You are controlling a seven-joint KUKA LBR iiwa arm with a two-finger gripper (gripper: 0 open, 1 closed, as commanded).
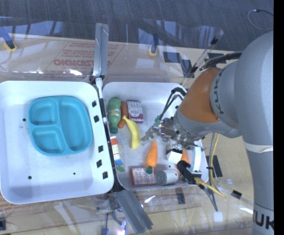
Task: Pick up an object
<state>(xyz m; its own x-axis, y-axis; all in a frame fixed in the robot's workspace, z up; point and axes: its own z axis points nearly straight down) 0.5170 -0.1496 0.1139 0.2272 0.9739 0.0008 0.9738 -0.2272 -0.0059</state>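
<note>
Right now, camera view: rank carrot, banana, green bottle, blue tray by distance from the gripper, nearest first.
1. Carrot, right bin, just beside the gripper.
2. Banana, right bin, a little farther toward the divider.
3. Green bottle, right bin, against the divider.
4. Blue tray, left bin, farthest.

Both white bins [49, 187] are looking like smooth matt plastic; the blue divided tray [60, 124] is showing glossy plastic; the yellow banana [132, 132] is gleaming smooth.
</note>
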